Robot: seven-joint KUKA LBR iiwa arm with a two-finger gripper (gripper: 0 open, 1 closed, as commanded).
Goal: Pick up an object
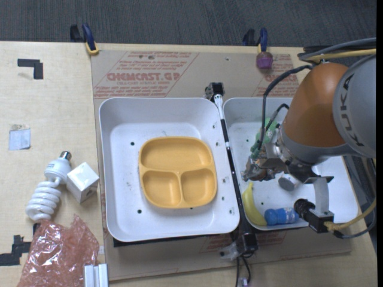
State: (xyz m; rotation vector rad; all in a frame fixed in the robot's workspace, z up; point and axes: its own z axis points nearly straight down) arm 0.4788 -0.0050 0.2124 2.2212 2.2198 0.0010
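We're looking down on the bench, and the arm (323, 109) comes in from three o'clock, its orange band bulging over the right bin (239, 115). The gripper (258, 171) sits low in that bin, near its left wall, and we cannot tell how it is set: the wrist and a tangle of cables cover it from above.

Just below the gripper, toward six o'clock, we've got a banana (250, 207) curving along the bin's lower left corner. Right beside it, at its three o'clock, lies a small blue object (279, 216), touching or almost touching the banana. A grey object (288, 183) rests a little above the blue one, close to the gripper's right side. Whether the gripper touches any of these, we can't make out.

Over in the left bin (114, 160), a yellow divided plate (178, 172) lies flat near the middle, three compartments facing up.

Outside the bins, at nine o'clock, a spiral light bulb (48, 190) lies on the bench beside a small white box (82, 182), the two just touching. Below them, at seven o'clock, there's a crumpled pink plastic bag (57, 253). Up at twelve o'clock, a small purple object (264, 60) sits on the brown board behind the right bin, beside a clamp.
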